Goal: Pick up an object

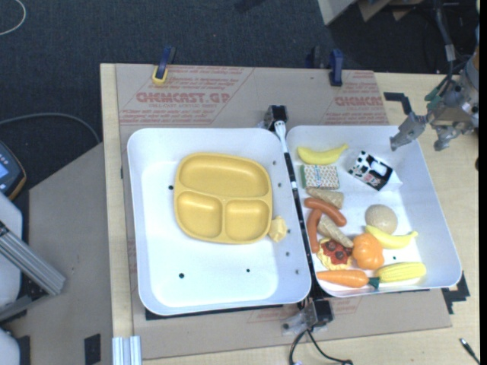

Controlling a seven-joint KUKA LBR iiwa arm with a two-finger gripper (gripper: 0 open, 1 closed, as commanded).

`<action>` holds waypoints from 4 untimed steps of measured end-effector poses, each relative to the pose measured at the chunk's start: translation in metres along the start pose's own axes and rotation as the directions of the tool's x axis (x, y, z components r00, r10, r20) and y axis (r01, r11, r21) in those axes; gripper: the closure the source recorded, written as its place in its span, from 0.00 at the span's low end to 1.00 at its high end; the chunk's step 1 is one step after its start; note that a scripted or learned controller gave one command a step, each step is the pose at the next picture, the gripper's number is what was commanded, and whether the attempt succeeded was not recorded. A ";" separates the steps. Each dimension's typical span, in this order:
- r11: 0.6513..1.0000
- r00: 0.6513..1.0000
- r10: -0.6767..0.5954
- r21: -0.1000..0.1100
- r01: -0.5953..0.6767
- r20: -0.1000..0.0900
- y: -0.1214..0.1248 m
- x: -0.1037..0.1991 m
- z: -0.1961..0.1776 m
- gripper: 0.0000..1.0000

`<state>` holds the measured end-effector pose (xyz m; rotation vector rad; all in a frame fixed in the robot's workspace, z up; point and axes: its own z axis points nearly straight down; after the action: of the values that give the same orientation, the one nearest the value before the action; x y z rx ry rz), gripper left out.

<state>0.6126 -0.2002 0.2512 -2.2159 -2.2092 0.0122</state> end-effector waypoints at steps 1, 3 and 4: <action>1.000 1.000 -0.003 -0.014 0.003 0.003 0.002 0.001 -0.009 0.00; 1.000 1.000 -0.003 -0.012 0.003 0.003 0.000 -0.012 0.102 0.00; 1.000 1.000 -0.003 -0.010 0.003 0.002 -0.009 -0.007 0.153 0.00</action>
<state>0.6016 -0.2070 0.0983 -2.2182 -2.2190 0.0028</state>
